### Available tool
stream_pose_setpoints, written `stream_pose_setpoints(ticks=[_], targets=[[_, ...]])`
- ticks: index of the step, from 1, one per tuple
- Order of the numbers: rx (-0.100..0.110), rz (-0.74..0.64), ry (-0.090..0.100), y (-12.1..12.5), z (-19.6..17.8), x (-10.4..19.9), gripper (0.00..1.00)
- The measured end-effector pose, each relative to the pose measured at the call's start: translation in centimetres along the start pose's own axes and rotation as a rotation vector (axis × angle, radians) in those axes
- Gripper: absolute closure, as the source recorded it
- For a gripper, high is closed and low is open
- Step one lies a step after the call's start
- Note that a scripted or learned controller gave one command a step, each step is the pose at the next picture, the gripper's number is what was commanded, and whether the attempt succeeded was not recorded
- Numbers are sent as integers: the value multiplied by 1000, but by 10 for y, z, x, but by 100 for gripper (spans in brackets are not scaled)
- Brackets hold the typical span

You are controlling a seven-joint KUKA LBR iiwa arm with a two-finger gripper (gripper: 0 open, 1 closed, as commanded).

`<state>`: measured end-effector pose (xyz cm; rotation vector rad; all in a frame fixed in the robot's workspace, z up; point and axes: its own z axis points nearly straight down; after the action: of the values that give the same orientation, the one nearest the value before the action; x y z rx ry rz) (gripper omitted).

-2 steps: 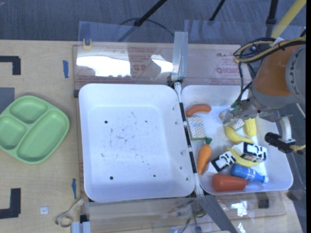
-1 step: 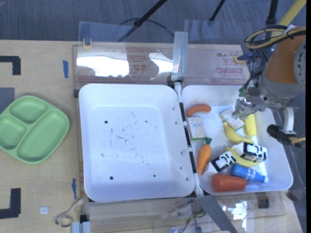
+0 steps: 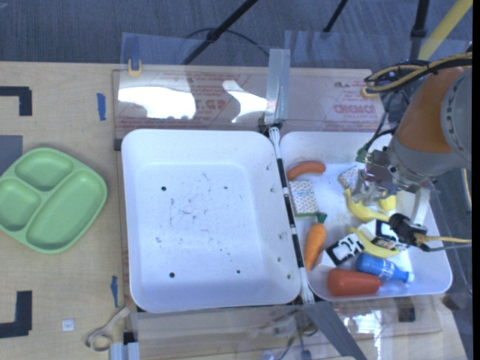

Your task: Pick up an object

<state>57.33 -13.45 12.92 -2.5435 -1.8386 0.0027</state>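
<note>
The arm comes in from the right, and my gripper (image 3: 370, 192) hangs low over the right bin (image 3: 442, 280), right above a yellow banana (image 3: 363, 211). The arm's body covers part of the banana. Around it lie an orange-red sausage (image 3: 306, 169), a carrot (image 3: 316, 241), a small patterned packet (image 3: 302, 197), a black-and-white item (image 3: 343, 250), a blue bottle (image 3: 382, 268) and a red piece (image 3: 352, 281) at the bin's front.
The left bin (image 3: 202, 212) sits beside the right one, with a thin divider (image 3: 289, 208) between them. A green sectioned plate (image 3: 49, 198) rests on the bench at far left. A clear panel (image 3: 225, 96) stands behind the bins.
</note>
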Motion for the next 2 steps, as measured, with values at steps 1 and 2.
stream_pose_setpoints(ticks=[1, 2], targets=[[0, 0, 0, 0, 0, 0, 0], [-7, -228, 1, -1, 43, -16, 0]])
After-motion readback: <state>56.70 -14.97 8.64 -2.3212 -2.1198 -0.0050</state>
